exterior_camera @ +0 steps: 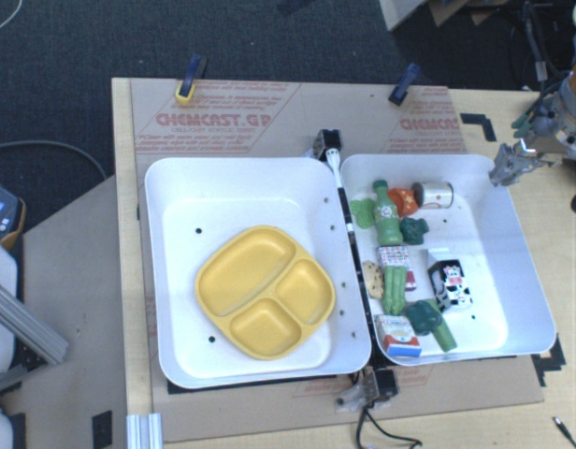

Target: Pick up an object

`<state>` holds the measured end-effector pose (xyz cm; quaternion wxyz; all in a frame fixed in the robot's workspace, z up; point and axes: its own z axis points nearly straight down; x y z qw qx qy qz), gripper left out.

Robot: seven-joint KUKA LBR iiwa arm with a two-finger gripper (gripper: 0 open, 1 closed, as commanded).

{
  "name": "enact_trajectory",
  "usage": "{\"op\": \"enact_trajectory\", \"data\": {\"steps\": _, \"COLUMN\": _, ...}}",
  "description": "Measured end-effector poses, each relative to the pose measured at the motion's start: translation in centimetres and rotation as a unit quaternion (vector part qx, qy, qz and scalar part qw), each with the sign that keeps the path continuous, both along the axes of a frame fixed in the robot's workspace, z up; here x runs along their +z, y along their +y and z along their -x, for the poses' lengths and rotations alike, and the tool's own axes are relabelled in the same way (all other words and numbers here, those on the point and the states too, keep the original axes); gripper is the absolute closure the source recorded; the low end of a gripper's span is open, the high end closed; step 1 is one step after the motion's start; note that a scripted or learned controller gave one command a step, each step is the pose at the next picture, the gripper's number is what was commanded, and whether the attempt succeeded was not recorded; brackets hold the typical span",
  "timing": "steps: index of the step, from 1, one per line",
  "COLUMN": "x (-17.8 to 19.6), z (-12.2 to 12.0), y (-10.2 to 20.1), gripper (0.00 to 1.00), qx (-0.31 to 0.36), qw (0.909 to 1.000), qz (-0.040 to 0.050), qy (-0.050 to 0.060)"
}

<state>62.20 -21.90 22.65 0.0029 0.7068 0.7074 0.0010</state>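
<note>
Clutter packed along left side of right bin (512, 251): green bottle (385, 215), can (434, 195), cow toy (451, 284), small carton (398, 335), other green pieces, most touching. One yellow tray (265, 291) in left bin (176, 204). End effector (509, 164) over right bin's far right rim, grip state unreadable. Open floor along right side of right bin.

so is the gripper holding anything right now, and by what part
Nothing is held. The gripper hangs over the right bin's far right corner, and the toys, such as the green bottle and the cow figure, lie apart from it in the bin.
</note>
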Motion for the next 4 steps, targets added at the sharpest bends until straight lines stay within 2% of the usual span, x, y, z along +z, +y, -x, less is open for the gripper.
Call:
{"op": "enact_trajectory", "data": {"steps": 1, "x": -0.8, "z": 0.3, "y": 4.8, "gripper": 1.0, "qx": 0.002, "qw": 1.0, "qz": -0.0027, "qy": 0.004}}
{"op": "enact_trajectory", "data": {"steps": 4, "x": 1.2, "z": 3.5, "y": 22.2, "gripper": 1.0, "qx": 0.003, "qw": 1.0, "qz": -0.0031, "qy": 0.004}}
